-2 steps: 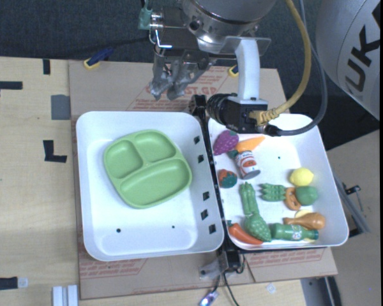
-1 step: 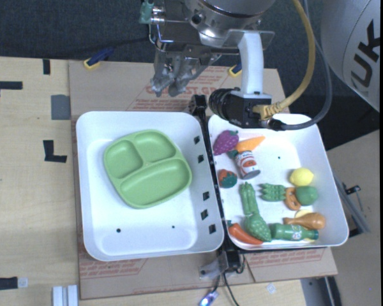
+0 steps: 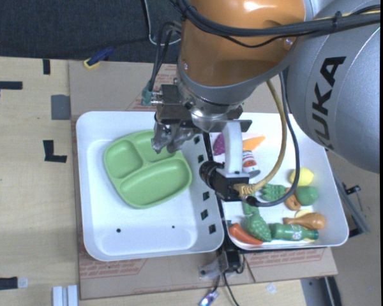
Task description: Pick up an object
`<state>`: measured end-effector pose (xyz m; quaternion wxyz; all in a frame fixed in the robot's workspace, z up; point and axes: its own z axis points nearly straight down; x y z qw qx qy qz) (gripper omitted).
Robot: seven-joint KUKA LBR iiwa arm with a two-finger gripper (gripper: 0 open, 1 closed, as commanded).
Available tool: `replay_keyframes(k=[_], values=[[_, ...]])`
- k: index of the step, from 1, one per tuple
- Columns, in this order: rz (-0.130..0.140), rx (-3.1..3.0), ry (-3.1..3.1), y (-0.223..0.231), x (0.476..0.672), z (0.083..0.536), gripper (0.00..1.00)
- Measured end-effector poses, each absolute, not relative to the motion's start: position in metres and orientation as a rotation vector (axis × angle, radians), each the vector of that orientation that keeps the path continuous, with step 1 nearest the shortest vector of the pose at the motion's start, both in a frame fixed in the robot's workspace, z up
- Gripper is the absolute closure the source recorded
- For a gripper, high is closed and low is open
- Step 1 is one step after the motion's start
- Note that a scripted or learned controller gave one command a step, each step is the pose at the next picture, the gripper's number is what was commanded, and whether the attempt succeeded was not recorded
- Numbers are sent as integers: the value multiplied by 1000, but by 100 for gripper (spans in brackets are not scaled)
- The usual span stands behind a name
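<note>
Plate (image 3: 147,174), green and divided, lies in the left bin (image 3: 89,171); my gripper (image 3: 168,139) hangs at its upper rim, grip state unclear. Next: descend squarely.

We see the grey arm with its orange band (image 3: 242,18) filling the upper frame, its two-finger gripper (image 3: 168,140) poised over the far right edge of a green divided plastic plate (image 3: 147,169) in the left shallow white bin (image 3: 92,190). In the right white bin (image 3: 335,190) lie small toy foods: a yellow lemon (image 3: 302,176), an orange carrot (image 3: 244,234) and green pieces.
</note>
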<state>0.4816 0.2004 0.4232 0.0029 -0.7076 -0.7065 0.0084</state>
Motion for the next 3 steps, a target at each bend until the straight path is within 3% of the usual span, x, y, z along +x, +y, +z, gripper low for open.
replay_keyframes(k=[1,2,3], values=[[19,-2221,-2215,171,482,338,100],[-13,-2226,-2224,135,484,455,100],[5,-2225,-2216,77,484,441,100]])
